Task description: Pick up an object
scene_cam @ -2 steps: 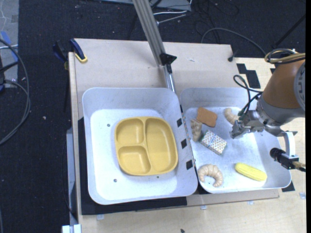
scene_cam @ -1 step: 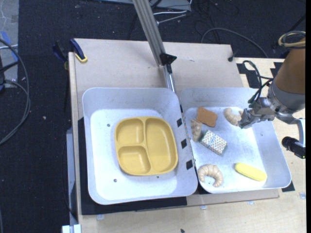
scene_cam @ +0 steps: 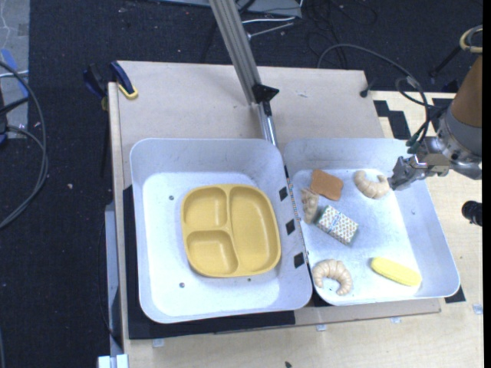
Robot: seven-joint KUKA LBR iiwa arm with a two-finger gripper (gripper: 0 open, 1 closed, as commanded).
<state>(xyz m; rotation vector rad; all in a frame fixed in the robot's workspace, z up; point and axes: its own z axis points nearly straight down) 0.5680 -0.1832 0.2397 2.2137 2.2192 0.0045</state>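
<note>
The right bin (scene_cam: 430,228) holds several small items: a brown square piece (scene_cam: 327,183), a pale curled pastry (scene_cam: 370,184), a patterned white block (scene_cam: 337,225), a small beige piece (scene_cam: 309,204), a shrimp-like curl (scene_cam: 333,275) and a yellow oblong (scene_cam: 395,271). My gripper (scene_cam: 402,175) hangs over the bin's upper right part, just right of the pale curled pastry, with nothing seen between its fingers. The arm comes in from the right edge.
The left bin (scene_cam: 153,205) carries a yellow three-compartment tray (scene_cam: 230,231). A slanted metal pole (scene_cam: 238,44) stands behind the bins. A blue and yellow clamp (scene_cam: 121,81) sits at the bench's back left corner. Cables lie on the dark floor around.
</note>
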